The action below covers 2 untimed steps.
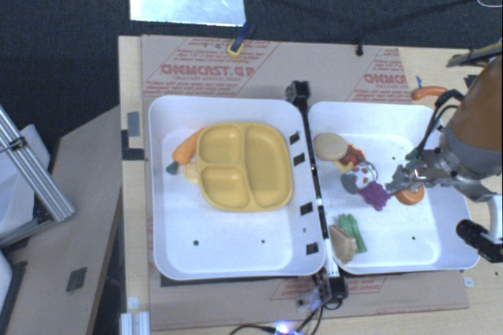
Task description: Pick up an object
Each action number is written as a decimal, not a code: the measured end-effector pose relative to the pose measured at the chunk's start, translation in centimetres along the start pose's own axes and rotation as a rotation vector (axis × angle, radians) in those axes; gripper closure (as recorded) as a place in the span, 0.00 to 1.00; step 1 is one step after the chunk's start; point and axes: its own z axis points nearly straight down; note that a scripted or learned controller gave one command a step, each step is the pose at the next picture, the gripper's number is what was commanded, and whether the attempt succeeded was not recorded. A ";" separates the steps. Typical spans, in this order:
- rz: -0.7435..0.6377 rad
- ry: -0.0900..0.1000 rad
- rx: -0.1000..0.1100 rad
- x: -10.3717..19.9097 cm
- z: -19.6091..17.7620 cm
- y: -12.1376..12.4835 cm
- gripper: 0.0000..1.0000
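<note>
While the jaws [402, 182] hang low over the right bin [393, 251], I cannot tell from here whether they are open or closed; they sit just above the bin floor, right beside a purple toy [376, 196] and touching or nearly touching an orange round piece [409, 196] on the side towards the arm [479, 137]. Nothing is visibly caught between them. Just beyond the purple toy, away from the arm, lies a small grey piece [350, 183] with a red-and-white toy [360, 167] next to it, and further up the bin from the purple toy rests a tan round bun [330, 145]. Down from the purple toy, near the bin's front wall, lie a green leafy piece [350, 230] and a tan wedge [343, 245], touching. Well across from the purple toy, past the divide, the left bin [228, 247] carries a yellow divided plate [240, 166] with an orange carrot [187, 146] against its far edge. Both bins stand on the table [204, 66].
</note>
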 end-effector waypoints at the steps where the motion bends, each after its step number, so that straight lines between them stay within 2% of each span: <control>1: -0.001 0.001 0.002 0.0 -1.9 0.2 1.00; 2: -0.006 0.003 0.003 4.2 -3.0 3.4 1.00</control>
